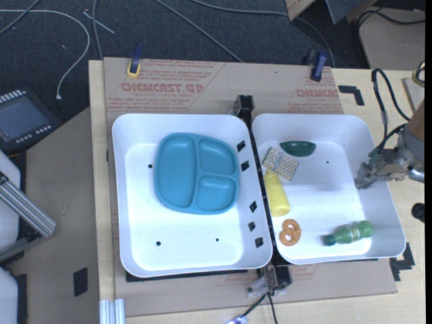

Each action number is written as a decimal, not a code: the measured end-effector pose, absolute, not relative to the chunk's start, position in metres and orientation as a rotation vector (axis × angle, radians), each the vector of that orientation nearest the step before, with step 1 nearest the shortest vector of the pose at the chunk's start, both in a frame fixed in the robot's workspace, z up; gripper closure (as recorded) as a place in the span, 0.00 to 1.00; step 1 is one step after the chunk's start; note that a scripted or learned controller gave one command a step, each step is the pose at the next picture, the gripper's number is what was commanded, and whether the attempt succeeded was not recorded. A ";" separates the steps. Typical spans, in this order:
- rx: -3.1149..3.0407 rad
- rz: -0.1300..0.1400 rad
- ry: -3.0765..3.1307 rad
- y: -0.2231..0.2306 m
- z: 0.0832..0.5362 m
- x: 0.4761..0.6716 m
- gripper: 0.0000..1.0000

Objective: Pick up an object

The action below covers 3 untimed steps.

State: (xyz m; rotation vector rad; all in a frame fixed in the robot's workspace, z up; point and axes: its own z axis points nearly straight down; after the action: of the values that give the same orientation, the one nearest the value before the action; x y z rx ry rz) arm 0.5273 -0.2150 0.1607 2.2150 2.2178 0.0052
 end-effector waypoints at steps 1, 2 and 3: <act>2.215 0.005 2.218 -0.215 0.215 0.529 1.00; 2.218 0.002 2.231 -0.157 0.208 0.527 1.00; 2.215 0.004 2.233 -0.094 0.217 0.526 1.00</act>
State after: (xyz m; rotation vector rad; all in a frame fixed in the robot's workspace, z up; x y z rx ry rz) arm 0.5264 -0.0943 0.2170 2.2150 2.2330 0.0038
